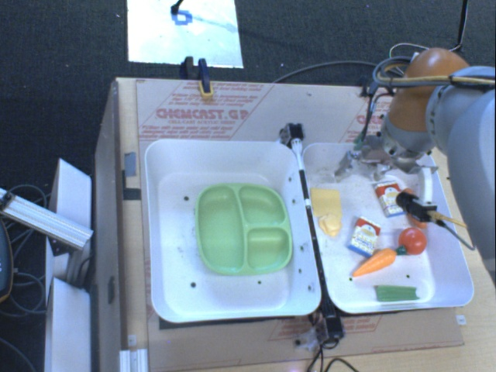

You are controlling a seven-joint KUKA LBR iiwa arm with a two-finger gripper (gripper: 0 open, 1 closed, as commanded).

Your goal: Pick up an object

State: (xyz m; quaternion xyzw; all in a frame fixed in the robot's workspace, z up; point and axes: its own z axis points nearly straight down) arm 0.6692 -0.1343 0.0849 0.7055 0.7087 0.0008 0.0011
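Bins side by side before you, left bin [167, 208] holding a green tray [242, 229], right bin [449, 285] holding cheese [326, 208], carrot [374, 262], tomato [413, 240], two cartons, claw [364, 157] at its far end, grip you cannot tell.

Grey rounded arm casing [463, 122], glossy orange band [422, 84] above the wrist, dark cables looped beside it, metal gripper [364, 160] with thin silvery fingers

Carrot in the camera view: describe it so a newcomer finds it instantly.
Start at the right bin, the one without the green tray. Near its front lies the carrot, a tapered orange piece pointing front-left. It sits between the round red tomato and the flat green pod.
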